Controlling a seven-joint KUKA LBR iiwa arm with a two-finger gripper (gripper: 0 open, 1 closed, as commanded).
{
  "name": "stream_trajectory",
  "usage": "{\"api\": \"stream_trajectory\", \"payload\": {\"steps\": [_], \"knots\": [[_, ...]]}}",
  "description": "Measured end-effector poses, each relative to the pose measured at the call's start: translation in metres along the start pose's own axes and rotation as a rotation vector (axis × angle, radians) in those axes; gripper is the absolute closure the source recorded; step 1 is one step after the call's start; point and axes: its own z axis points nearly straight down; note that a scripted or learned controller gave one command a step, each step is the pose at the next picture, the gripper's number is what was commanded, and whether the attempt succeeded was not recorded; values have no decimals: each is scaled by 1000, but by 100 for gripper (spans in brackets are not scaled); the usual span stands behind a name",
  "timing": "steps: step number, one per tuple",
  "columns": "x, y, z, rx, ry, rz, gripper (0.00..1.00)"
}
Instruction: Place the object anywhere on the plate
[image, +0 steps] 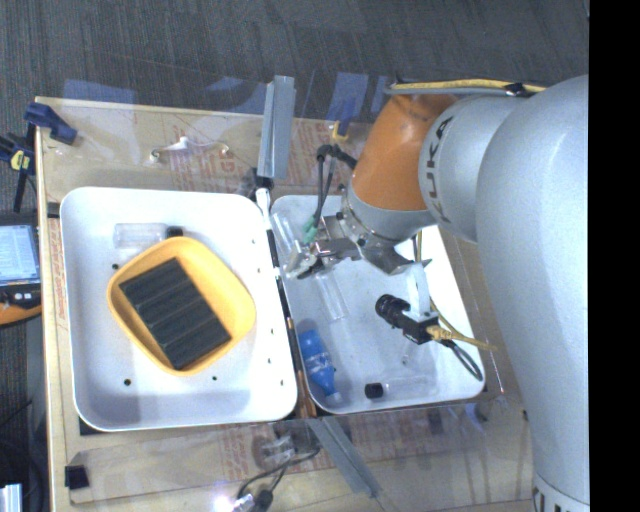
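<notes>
**A:** Eyes on the plate (232, 300): just the one, yellow-orange, a rounded square with a smooth raised rim. One dark ribbed rectangular pad (175, 313) lies aslant across its middle.

**B:** It sits in the left bin (90, 380), one of two, both shallow, white and glossy. Against the plate's far corner there's a single clear plastic piece (140, 235), so see-through that its shape is hard to read.

**A:** And the blue bottle (316, 362)? Off the plate. It's over in the right bin (355, 345), to the plate's right as the camera sees it, nearer the bench's front edge. It's translucent blue and roughly cylindrical, lying on its side close to the bin wall nearest the plate.

**B:** One small black piece (373, 390) lies past the bottle, further from the plate again. It's too small to name.

**A:** The gripper (303, 258) hangs over that same bin, right of the plate and level with its far half, well apart from the bottle. How wide it stands, and whether it has hold of anything, I cannot tell. It's all metal and glare there.

**B:** The grey arm (500, 200) with its orange band (395, 150) hides much of that bin's far side.
</notes>
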Motion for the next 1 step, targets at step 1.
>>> {"api": "stream_trajectory", "payload": {"steps": [1], "knots": [[0, 0, 0, 0, 0, 0, 0]]}}
